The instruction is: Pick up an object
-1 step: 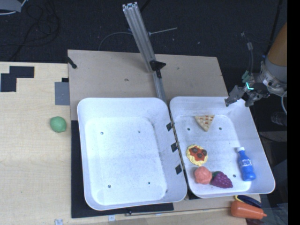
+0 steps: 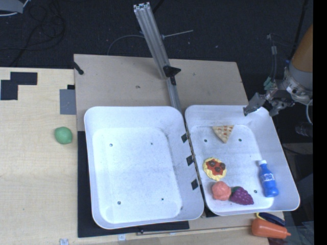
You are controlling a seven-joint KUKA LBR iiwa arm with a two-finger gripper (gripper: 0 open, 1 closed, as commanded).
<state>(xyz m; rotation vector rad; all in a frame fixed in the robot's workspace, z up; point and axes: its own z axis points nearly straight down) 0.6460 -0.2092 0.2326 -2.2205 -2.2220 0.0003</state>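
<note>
Currently the gripper [image 2: 263, 104] sits at the upper right corner of the right bin [image 2: 286, 160], over its rim, with the arm [image 2: 301, 70] entering from the right edge of the frame. Two dark fingers show, splayed apart, and nothing lies between them; the gripper carries no object.

All candidate objects lie lower in the frame than the gripper, inside the right bin. Nearest is the pizza slice [image 2: 223, 132], down and to the left of the gripper, flat on the bin floor with its point aimed toward the bottom of the frame. The blue bottle [image 2: 267, 178] lies almost straight below the gripper in the frame, close to the right wall, long axis running roughly top to bottom, cap end uppermost. Farther away, toward the lower middle, are the yellow round piece [image 2: 215, 168], the pink ball [image 2: 221, 191] and the purple grapes [image 2: 241, 195]; ball and grapes touch.

Judgement: the pizza slice calls for the shortest travel. The bottle's position beside the wall may restrict finger clearance.

The left bin [image 2: 97, 121] holds no candidates. A green ball [image 2: 64, 135] rests on the bench at far left, well apart.
</note>
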